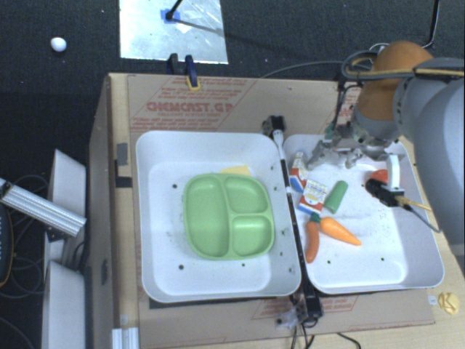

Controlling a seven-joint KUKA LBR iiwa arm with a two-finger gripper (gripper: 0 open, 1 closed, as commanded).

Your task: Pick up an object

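the claw [336, 155] hangs over the far end of the right bin [425, 271], near that bin's back wall. it looks released: its two metal fingers [317, 156] splay apart and nothing sits between them.

the things to pick lie in the right bin, all nearer the camera than the claw. a green peg [336, 195] lies tilted just below the claw, apart from it. a small box [314, 193] lies just left of the peg, touching or nearly touching it. a red and white tube [296, 170] lies against the bin's left wall, left of the claw and close to its left finger. one carrot [340, 229] lies slantwise below the peg, and a second carrot [312, 241] lies beside it, its top near the box. a small red piece [379, 175] lies to the right of the claw.

the left bin [163, 271] bears a green plate [227, 217] with three wells, and a yellow scrap [236, 171] peeps out behind the plate's far edge. both are well apart from the claw.
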